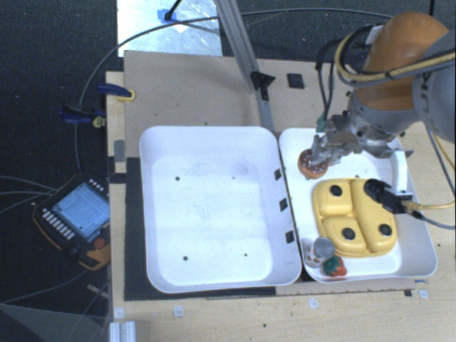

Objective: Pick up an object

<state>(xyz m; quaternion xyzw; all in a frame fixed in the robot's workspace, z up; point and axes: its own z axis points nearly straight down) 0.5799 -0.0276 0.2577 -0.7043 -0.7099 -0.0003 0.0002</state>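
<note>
Two white bins (214, 276), yellow toy (354, 217) in right

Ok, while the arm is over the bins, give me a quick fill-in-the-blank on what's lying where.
1. The gripper hangs above a small round ____ object near the back of the right bin.
2. The large yellow object lies in the ____ bin.
3. The small grey and red items sit at that bin's ____ corner, nearest the left bin.

Missing words: brown; right; front
</note>
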